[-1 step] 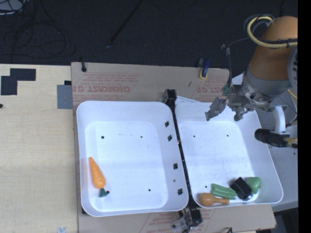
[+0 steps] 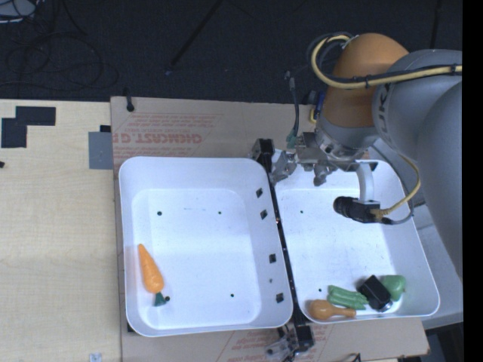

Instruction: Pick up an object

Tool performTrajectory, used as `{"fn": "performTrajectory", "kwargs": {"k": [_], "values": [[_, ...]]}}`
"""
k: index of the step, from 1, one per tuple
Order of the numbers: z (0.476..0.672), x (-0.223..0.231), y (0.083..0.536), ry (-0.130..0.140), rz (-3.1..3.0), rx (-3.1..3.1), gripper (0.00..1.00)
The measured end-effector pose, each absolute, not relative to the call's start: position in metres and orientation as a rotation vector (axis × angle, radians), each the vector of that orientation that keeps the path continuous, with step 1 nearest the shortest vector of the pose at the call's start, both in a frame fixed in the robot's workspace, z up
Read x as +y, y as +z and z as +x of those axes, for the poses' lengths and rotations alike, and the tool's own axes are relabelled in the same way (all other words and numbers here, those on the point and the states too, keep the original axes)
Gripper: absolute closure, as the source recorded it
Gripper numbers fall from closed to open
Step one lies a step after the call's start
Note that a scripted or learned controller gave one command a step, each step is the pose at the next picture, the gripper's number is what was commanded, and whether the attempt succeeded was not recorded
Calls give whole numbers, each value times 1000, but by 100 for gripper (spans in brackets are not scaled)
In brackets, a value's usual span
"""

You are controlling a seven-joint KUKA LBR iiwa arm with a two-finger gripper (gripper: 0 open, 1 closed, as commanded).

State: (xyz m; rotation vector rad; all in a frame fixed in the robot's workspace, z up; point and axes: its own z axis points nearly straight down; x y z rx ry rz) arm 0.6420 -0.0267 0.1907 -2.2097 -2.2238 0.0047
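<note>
My gripper (image 2: 302, 170) hangs over the back left corner of the right bin (image 2: 423, 266), close to the divider between the bins. Its two metal fingers stand apart and nothing is between them. An orange toy carrot (image 2: 149, 268) lies at the front left of the left bin (image 2: 189, 173), far from the gripper. At the front of the right bin lie a tan pear-shaped piece (image 2: 330, 310), a green pod-like piece (image 2: 347, 298), a black block (image 2: 375, 292) and a green lump (image 2: 394, 283) partly behind the block.
The grey arm and its orange band (image 2: 362, 74) cover the right bin's back right. A black part on a yellow cable (image 2: 358, 208) hangs over that bin's middle. Black clips (image 2: 272, 259) line the divider. Cardboard (image 2: 196, 130) lies under both bins.
</note>
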Motion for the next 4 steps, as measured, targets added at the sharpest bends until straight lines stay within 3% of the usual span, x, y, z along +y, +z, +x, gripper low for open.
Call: {"fn": "performTrajectory", "kwargs": {"k": [1, 2, 3, 4], "values": [[641, -31, 205, 5, -2218, -2220, 100], [645, 19, 325, -13, -2219, -2232, 100], [640, 85, 377, -5, -2214, -2229, 100], [613, 119, 422, -2, -2216, -2226, 100]]}}
